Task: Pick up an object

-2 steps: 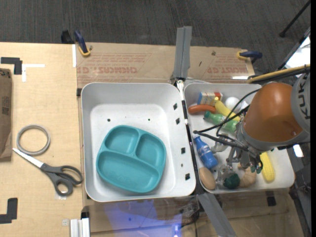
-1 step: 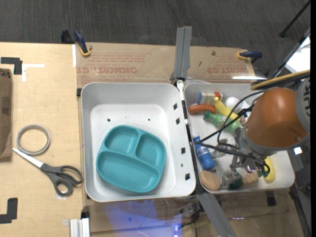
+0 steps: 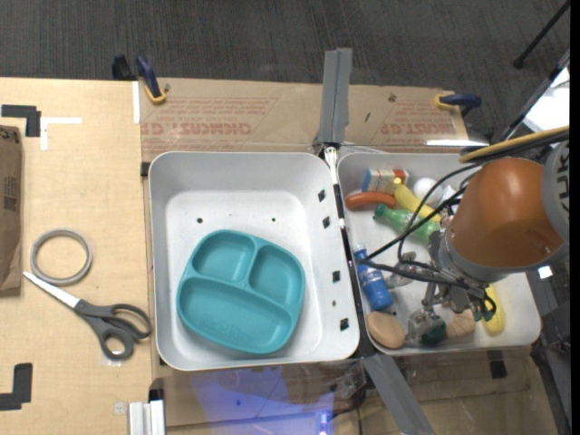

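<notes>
Looming closest to the lens, the arm (image 3: 503,214) with its orange band hangs over the right bin (image 3: 517,333), reaching down toward that bin's front edge. Next in size, the left bin (image 3: 172,270) carries a teal divided plate (image 3: 241,290) lying flat toward its front, and the bench beyond it bears scissors (image 3: 95,315) and a roll of tape (image 3: 61,256) near the left edge. Smaller still is the clutter in the right bin: a blue bottle (image 3: 371,282) along the left wall, a tan rounded object (image 3: 388,332) at the front left corner, green and yellow pieces toward the back, and a yellow piece (image 3: 494,317) near the front right. The gripper (image 3: 438,308) sits low among the front items – whether its fingers are wide or closed cannot be told, as cables and the wrist blur the view. A dark green object (image 3: 433,334) lies just beside the gripper, toward the front edge, and seems the likeliest pick; nothing is visibly held. To do this well, the fingers should straddle a single item – clear of its neighbours – and close fully before any lift.
</notes>
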Controlling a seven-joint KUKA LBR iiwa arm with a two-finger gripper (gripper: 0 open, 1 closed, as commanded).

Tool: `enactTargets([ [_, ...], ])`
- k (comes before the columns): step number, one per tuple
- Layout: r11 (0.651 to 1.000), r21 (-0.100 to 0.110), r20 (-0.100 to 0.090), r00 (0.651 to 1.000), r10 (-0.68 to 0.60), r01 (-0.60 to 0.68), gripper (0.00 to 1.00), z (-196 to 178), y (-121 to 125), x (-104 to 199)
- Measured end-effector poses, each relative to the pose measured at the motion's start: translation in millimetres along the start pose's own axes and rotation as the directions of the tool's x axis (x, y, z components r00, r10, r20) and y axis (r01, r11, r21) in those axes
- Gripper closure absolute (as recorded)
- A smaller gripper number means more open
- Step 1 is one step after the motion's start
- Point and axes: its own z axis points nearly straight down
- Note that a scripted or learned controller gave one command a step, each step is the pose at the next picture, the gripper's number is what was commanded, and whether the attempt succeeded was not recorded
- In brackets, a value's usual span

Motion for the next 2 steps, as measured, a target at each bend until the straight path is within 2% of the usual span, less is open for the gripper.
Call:
enactTargets([
  [1, 0.962, 0.000, 0.004, 0.962, 0.273, -0.273, 0.00, -100.6, -6.1, -126.6],
  [2, 0.880, 0.000, 0.000, 0.880, 0.476, -0.476, 0.00, 0.2, -26.4, -107.1],
])
